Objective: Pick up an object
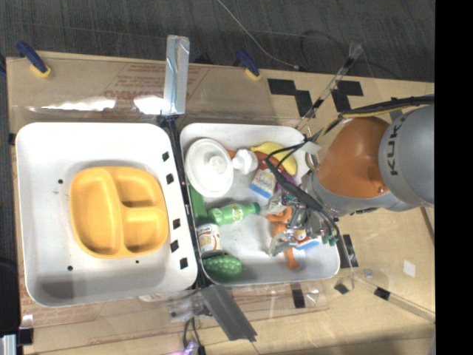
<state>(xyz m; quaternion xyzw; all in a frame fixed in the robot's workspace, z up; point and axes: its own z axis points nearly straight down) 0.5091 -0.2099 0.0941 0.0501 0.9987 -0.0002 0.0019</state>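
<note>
Two shallow white bins sit side by side on the bench. The left bin [37, 198] holds one yellow divided tray [118, 211], lying flat near its middle, well apart from everything else. The right bin [244, 133] is crowded with small goods.

The arm [414, 157] enters from the right edge, its grey link partly cut off by the frame. The orange band [355, 159] sits over the bin's right rim, and the wrist angles down and leftward into the bin. Dark cables loop across the wrist and hide much of it.

The gripper [290, 237] is low in the right part of the right bin, among orange and pale items [284, 217] that cannot be identified. Whether its fingers are apart or together cannot be told; they merge with the clutter and cabling. Nothing can be confirmed as held.

Contents of the right bin, by size: a white round lidded dish [209, 166] at the upper left; a green bottle [233, 214] lying on its side near the centre; a bumpy green item [222, 266] at the lower left corner; a small jar with a printed label [208, 238] just above it; a yellow item [272, 154] at the top, partly covered by cables; a blue-and-white packet [262, 185] below it.
</note>
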